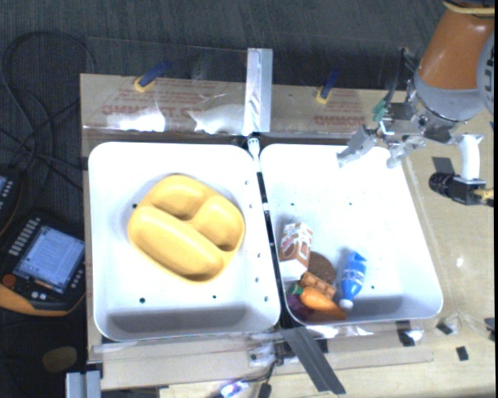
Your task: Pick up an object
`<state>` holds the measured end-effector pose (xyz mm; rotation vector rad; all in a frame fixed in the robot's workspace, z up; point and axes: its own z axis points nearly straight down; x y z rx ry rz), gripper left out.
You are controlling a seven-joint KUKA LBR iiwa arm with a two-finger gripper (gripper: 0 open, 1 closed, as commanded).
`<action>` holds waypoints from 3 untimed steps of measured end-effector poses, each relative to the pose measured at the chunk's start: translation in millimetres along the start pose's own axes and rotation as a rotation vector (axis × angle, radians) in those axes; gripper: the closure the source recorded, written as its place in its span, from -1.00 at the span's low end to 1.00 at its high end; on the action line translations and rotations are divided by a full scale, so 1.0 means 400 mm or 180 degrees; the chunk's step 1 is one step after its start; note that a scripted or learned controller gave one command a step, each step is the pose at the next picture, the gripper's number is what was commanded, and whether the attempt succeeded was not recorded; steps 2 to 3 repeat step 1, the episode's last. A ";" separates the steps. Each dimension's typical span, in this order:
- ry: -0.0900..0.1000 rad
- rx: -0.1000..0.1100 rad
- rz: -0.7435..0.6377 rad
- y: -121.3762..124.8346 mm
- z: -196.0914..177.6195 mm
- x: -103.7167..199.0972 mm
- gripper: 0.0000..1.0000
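My gripper (372, 149) hangs over the far edge of the right bin (373, 214), its two fingers spread apart with nothing between them. Well below it, at the bin's near left corner, lies a small pile: a brown-and-white pastry-like piece (295, 242), a dark brown round piece (320, 265), an orange carrot (319, 301), a purple piece (294, 305) and a blue-and-white bottle (352, 277). A large yellow bread-shaped object (185, 225) lies in the middle of the left bin (116, 181).
A metal divider post (258, 89) stands at the back between the bins. Crumpled clear plastic (174, 116) lies behind the left bin. Handheld controllers (41, 259) and cables sit off the bench at the left. A black fitting (456, 187) lies right of the right bin.
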<state>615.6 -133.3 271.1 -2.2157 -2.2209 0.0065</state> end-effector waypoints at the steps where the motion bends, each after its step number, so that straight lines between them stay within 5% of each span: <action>1: 0.0000 0.0000 0.0000 0.000 0.000 0.000 -1.00; 3: 0.0000 0.0000 0.0000 0.000 0.000 0.000 -1.00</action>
